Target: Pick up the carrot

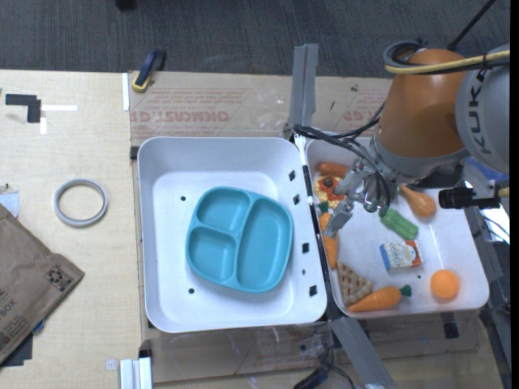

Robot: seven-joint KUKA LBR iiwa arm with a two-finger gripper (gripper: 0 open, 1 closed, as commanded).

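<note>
Camera view: tool point(347, 205) — grip state unclear — hangs above clutter, carrot point(378, 300) beside a waffle point(353, 282).

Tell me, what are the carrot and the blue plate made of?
The carrot looks like a plastic toy: smooth, evenly orange, with a stubby green tip. It could be rubbery; the view leaves that open. The blue plate also looks like molded plastic: one flat turquoise colour, rounded dividers, soft matte sheen.
</note>
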